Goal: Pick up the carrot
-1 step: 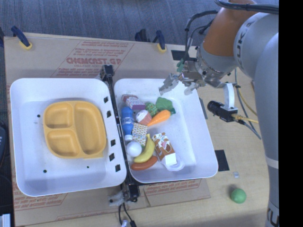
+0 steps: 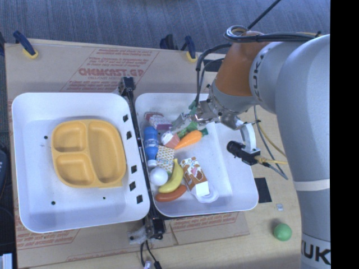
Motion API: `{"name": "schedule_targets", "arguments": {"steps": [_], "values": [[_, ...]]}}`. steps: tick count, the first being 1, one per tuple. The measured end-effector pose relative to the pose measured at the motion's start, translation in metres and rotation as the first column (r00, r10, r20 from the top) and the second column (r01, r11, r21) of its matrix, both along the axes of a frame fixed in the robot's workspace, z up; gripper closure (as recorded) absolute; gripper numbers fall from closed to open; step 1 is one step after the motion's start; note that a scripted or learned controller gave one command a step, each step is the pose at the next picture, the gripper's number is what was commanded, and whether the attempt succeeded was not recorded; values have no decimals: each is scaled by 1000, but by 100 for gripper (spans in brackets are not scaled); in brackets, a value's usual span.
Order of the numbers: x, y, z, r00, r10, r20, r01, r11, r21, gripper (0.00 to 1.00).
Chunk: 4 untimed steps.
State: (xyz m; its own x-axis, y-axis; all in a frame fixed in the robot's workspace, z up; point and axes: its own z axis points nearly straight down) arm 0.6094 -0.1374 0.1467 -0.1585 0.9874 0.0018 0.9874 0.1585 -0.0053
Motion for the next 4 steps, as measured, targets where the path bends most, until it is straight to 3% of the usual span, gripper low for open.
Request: {"name": "schedule_targets", "arguments": {"steps": [1,2,3,4], "values": [[-15,0,-50,955,295,13,-295,956,-3,0],[-14,0,-40,954,298,12,-298,954,-1,100],[-5,43,87,943,334,6,-334,943,-2,100],[-5,42,86,943,333,4,-333,943,-1,0]]}}
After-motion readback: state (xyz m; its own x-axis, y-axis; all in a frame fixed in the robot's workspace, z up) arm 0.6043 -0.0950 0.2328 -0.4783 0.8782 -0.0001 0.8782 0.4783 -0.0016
